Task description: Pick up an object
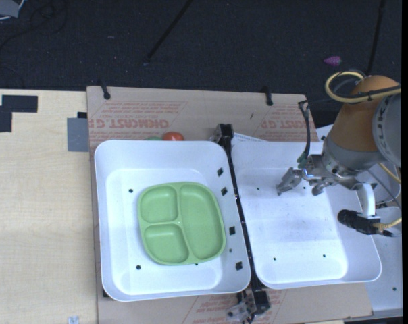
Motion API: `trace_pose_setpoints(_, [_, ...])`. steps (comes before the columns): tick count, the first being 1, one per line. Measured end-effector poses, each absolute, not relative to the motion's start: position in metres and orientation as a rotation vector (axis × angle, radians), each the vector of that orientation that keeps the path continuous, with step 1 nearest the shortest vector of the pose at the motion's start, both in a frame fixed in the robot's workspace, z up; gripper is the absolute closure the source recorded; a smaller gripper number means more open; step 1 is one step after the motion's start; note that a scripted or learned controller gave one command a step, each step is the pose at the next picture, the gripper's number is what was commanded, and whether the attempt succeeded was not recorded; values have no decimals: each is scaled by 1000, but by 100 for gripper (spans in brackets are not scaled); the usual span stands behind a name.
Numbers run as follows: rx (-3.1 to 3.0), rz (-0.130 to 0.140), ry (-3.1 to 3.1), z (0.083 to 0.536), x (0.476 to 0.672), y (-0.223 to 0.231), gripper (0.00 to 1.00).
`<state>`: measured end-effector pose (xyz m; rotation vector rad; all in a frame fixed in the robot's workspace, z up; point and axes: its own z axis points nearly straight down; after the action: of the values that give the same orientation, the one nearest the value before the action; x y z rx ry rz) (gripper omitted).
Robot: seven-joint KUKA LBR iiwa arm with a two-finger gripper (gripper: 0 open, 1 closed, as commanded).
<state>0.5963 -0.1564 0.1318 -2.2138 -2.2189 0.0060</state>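
On the bench, two white bins sit side by side upon a cardboard sheet (pixel 190 113), meeting at a black divider strip (pixel 234 201) that serves as the reference line for this report.

Camera view. Left of the divider, the left bin (pixel 116 174) holds one item: a green plate (pixel 182 223) with three compartments, lying flat near the middle of the bin floor, its right edge close to the divider but not touching it. Beyond the far rim of that bin, resting on the cardboard, part of a small red thing (pixel 173 137) is visible with a trace of green beside it; too little shows to identify either.

Right of the divider, the right bin (pixel 305 248) shows a bare white floor with faint grey scuffing. The arm (pixel 359 123) enters over this bin's far right corner, orange band above the wrist. The gripper (pixel 300 182) hangs over the upper part of the bin floor, well apart from the divider and from the plate. Its two fingers (pixel 285 183) stand spread apart, with nothing between them. A black fitting (pixel 358 221) sits at the bin's right rim, below the gripper.

Bare pale wood (pixel 35 214) lies left of the cardboard.
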Motion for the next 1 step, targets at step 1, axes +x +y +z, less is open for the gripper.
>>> trace_pose_setpoints(1, [-2218,4,-2219,85,596,-155,0])
